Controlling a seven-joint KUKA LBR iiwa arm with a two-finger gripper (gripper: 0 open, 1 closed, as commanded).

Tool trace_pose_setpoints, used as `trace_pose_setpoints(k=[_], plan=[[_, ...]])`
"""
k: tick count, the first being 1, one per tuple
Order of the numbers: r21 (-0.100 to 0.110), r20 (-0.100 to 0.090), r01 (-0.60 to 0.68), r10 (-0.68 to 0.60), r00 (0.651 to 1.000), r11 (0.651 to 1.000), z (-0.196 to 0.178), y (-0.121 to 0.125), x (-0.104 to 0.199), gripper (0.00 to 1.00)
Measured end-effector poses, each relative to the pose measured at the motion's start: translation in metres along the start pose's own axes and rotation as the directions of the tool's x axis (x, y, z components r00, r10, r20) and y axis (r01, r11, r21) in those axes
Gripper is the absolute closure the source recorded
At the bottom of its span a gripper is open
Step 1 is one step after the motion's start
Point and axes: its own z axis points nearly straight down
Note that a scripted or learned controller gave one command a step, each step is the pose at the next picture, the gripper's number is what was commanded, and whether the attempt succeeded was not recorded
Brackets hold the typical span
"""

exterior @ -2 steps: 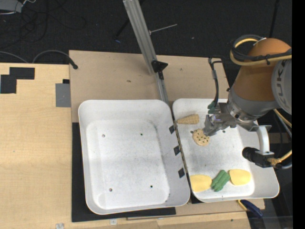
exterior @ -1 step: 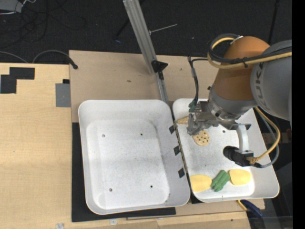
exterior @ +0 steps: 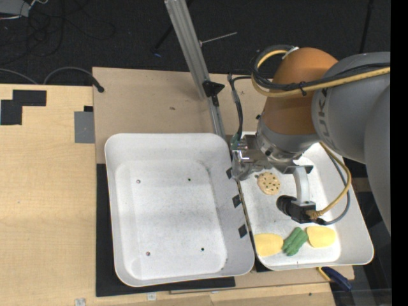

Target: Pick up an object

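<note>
Grey metal at the end of the arm is about all I can make out of the gripper (exterior: 245, 164), so whether it's spread or closed I honestly can't tell, the wrist hides it. It's sitting low at the left rim of the right bin (exterior: 347, 250), right by the divide between the two bins. Just beside it, a bit toward the right, is a round cookie (exterior: 268, 183) with dark chips lying flat on the bin floor. Further toward the near edge there's a row of three: a yellow piece (exterior: 268, 243), a green thing (exterior: 294, 241) and another yellow piece (exterior: 320, 236), all touching or nearly so. Left bin (exterior: 127, 171) is speckled white. Both sit on a tan wood bench (exterior: 44, 190), dark floor with cables behind.
</note>
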Motion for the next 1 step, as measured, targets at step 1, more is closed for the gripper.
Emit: trace_pose_setpoints(k=[1], plan=[[0.000, 0.000, 0.002, -0.002, 1.000, 1.000, -0.0089, -0.0026, 0.0573, 1.00]])
